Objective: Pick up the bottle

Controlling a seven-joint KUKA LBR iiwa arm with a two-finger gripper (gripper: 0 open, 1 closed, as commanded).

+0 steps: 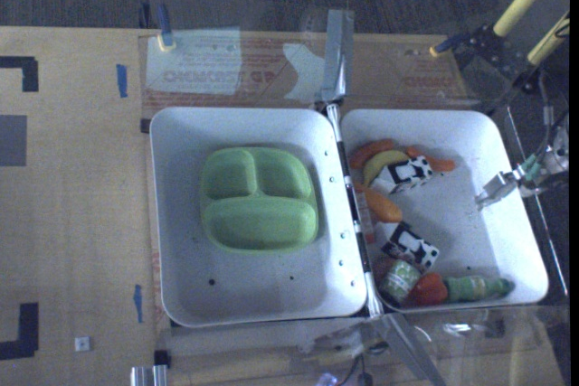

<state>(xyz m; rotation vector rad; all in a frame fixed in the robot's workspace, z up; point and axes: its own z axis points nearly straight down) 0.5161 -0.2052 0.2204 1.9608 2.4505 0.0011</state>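
On your left, the left bin (172, 194) holds a green divided tray (260, 199) lying flat near its centre. Move right to the right bin (507, 158): toy food clusters along its left wall, including two black-and-white cartons (409, 174). The green bottle (477, 287) lies on its side at the near edge, beside a red item (431, 288). The gripper (496, 187) sits at the bin's right side, well apart from the bottle; its state cannot be determined

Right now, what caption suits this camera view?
Gripper poised over right bin of toys; green bottle untouched; green tray in left bin.
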